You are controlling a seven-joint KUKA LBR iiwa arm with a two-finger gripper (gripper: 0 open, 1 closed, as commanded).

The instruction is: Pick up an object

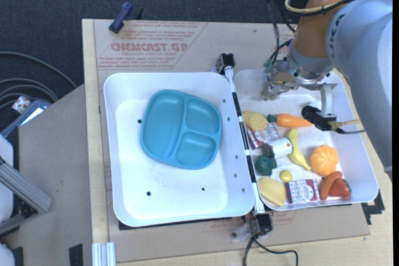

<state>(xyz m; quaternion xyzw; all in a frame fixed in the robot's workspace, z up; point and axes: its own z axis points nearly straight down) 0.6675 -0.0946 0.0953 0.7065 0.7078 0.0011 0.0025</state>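
In the camera view, two white bins are seen side by side on the surface: the left bin (124, 134) carries a blue divided plate (181, 129), and the right bin (368, 180) is crowded with toy food. The gripper (282, 85) is seen hanging over the far end of the right bin, above bare white floor, with the nearest pieces, a carrot (292, 121) and a corn cob (254, 119), just beyond it toward the near side. Whether the jaws are open or closed cannot be told, since they are blurred and partly hidden by the wrist; nothing is seen held. No object has yet been lifted, so the reach is judged to be the step in hand. It would be done well if a piece with free space around it were chosen: the carrot lies at the edge of the pile, while the banana (298, 152), orange pumpkin (324, 160) and small carton (302, 190) are packed close together and could be nudged. A descent centred across the carrot's narrow width is judged safest. On the board beneath the bins, red print reading roughly "CHEMCAST GP" (149, 47) can be made out; the carton's label is too small to be read.
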